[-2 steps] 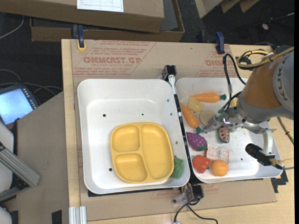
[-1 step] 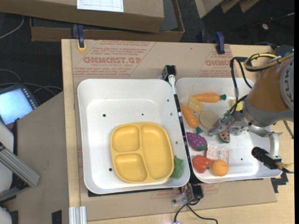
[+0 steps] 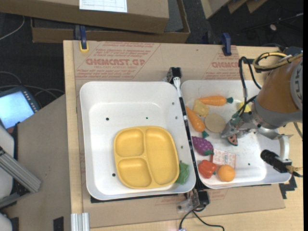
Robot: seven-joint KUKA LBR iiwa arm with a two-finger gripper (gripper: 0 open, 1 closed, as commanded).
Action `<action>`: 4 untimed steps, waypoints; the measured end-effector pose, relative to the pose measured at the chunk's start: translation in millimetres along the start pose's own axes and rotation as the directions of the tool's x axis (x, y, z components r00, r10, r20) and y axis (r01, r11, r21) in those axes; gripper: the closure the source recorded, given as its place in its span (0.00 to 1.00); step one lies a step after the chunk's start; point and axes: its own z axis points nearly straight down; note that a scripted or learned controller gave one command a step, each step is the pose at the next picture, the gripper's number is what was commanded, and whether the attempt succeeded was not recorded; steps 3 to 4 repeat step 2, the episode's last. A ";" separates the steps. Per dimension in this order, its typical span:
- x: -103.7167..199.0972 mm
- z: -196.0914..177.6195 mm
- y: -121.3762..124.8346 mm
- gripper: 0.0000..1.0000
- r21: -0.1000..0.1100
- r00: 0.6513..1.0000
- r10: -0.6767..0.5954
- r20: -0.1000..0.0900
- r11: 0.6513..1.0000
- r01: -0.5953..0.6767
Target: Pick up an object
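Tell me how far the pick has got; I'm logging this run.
Done: the gripper is down inside the right bin, beside the tan disc. In hand: nothing visibly held. Left: gripping and lifting a toy, such as the purple grapes nearby.

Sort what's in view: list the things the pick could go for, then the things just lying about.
For the pick: gripper, carrots and, purple grapes, red pepper, orange, tan disc, in the right bin.

Lying about: yellow divided tray, left bin, cardboard box.
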 end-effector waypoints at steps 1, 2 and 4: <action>51.2 10.8 42.5 1.00 -0.002 1.000 -0.007 0.000 1.000 0.007; 135.1 -96.4 20.6 1.00 -0.008 1.000 -0.011 -0.004 1.000 0.011; 135.1 -96.4 20.6 1.00 -0.008 1.000 -0.011 -0.004 1.000 0.011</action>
